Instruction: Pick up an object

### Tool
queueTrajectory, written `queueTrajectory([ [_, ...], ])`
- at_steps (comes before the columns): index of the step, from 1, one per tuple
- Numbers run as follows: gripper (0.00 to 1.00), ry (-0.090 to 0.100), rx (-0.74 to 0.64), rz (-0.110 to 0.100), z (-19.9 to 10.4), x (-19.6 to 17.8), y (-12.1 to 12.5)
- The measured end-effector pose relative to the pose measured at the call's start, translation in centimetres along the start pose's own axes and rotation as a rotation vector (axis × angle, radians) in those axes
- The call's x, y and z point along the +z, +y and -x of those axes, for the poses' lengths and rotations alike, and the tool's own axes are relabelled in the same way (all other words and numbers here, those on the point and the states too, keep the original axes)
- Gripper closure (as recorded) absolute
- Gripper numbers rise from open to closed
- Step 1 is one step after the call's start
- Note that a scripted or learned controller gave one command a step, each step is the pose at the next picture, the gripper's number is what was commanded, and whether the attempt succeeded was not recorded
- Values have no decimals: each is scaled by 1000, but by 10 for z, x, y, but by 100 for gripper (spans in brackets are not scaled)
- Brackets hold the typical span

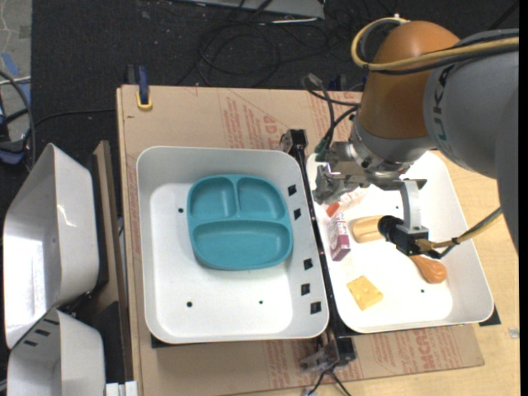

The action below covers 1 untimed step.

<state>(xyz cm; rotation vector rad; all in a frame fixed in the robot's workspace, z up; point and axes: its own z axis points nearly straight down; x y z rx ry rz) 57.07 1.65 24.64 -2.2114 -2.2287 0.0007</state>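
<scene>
Right bin: holding yellow foam wedge [364, 292], tan rounded block [365, 228], pink-white carton [339, 239].
Left bin: holding teal divided plastic tray [240, 221].
Gripper [333, 180]: hovering over carton; jaw state impossible to tell.

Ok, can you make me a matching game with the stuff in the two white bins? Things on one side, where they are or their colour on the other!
Things:
1. divided plate
2. yellow block
3. small carton
4. orange pear-shaped toy

Clues:
A. flat, near the front of the right bin
B. teal, lying in the left bin
C. near the right bin's right side, beside a black part of the arm
D. pink and white, by the wall between the bins

Pairs: 1-B, 2-A, 3-D, 4-C
</scene>
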Motion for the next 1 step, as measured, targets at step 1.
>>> queueTrajectory([
  [1,100,1,-2,-1,-63,7,-8],
])
